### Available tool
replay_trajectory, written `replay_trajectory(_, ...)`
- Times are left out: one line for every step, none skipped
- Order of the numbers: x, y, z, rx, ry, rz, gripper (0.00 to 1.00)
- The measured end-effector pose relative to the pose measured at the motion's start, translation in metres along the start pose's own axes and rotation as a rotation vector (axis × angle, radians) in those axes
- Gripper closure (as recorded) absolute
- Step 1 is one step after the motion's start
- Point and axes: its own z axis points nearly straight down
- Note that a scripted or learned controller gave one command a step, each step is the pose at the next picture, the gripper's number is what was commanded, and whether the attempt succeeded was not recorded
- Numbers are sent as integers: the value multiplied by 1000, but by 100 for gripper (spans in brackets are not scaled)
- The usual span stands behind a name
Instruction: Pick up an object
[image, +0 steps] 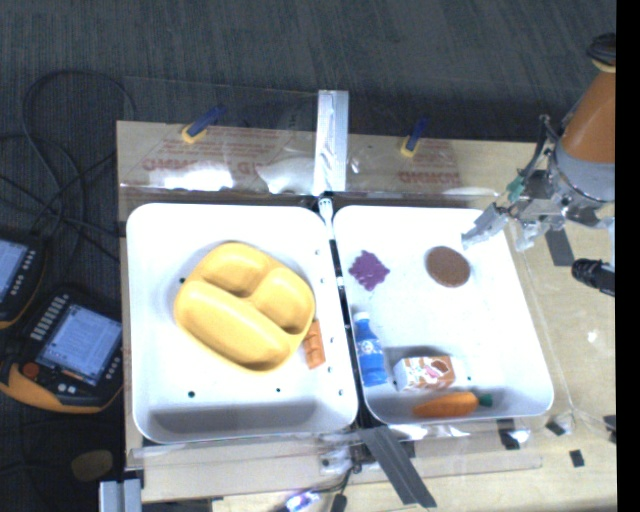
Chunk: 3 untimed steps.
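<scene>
Two white bins side by side on the bench. Left bin (150, 400): a big yellow bunch of bananas (243, 303), long axis slanting from upper left to lower right, with a small orange piece (314, 345) tucked against its lower right edge by the divider.

Right bin (535, 350) holds the loose items:
- Blue bottle (369, 352), lying close along the left wall, long axis near vertical in the view, pale cap end toward the top.
- Small carton (425, 372) with red and white print, just right of the bottle's lower end, long axis roughly horizontal.
- Carrot (447, 404), directly below the carton along the near wall, lying horizontal, green tip pointing right.
- Purple grape bunch (369, 269), upper left area, apart from the rest.
- Brown round disc (448, 266), upper middle, flat, with open floor around it.

Bottle, carton and carrot crowd together in the lower corner; disc and grapes sit clear.

Arm enters from the right. Gripper (520, 215) hangs over the bin's upper right corner, near the rim, up and right of the disc. Nothing seen between its fingers; cannot tell how far apart they stand.
</scene>
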Motion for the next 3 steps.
replay_trajectory(37, -94, 81, 2, 1, -148, 0)
replay_trajectory(-15, -17, -5, -2, -1, -292, 0)
replay_trajectory(20, -60, 93, 0, 0, -431, 0)
